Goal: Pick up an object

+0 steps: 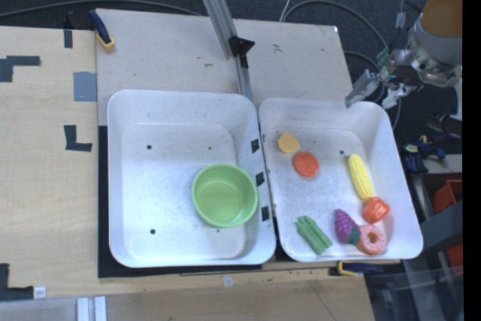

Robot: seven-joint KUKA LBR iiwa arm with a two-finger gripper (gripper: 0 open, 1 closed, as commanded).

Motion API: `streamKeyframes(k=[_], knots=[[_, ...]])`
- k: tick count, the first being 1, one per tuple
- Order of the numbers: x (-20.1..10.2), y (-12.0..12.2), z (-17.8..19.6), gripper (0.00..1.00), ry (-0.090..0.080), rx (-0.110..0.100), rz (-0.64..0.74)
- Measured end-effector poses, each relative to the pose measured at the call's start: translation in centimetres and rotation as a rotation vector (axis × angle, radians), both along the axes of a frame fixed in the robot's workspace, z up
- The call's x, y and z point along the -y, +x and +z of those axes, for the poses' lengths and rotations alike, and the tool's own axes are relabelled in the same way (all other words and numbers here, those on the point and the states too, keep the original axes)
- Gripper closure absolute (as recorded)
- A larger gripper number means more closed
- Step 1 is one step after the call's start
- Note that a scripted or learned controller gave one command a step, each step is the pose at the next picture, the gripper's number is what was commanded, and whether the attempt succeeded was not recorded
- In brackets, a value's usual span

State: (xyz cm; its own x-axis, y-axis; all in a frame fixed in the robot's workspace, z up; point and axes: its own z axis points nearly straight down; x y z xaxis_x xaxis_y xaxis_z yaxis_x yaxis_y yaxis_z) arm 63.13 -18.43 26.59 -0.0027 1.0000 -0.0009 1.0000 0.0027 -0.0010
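Camera view: round glossy green bowl (pixel 225 195) in speckled left bin (pixel 135 116).

Robotics lab test cell: grey KUKA arm with orange band (pixel 440 7), loose cables on dark carpet (pixel 316 11), pale plywood surface (pixel 45 184) marked with grey tape, slanted aluminium camera pole (pixel 214 0), two shallow white plastic bins (pixel 124 162) of toy food.

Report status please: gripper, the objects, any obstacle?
Gripper above right bin's far rim, holding nothing. Corn lies nearest, untouched. Path clear.
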Motion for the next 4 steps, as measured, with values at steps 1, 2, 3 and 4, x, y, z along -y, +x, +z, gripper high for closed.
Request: streamKeyframes(k=[1, 2, 3, 4], knots=[[0.0, 0.0, 0.0, 0.0, 0.0, 0.0, 0.0], [-0.3, -0.9, -6.1, 0.0, 0.001, -0.006, -0.001], [-0.4, 0.0, -11.1, 0.0, 0.001, -0.004, 0.001], [-0.1, 0.0, -17.5, 0.0, 0.001, -0.006, 0.0]])
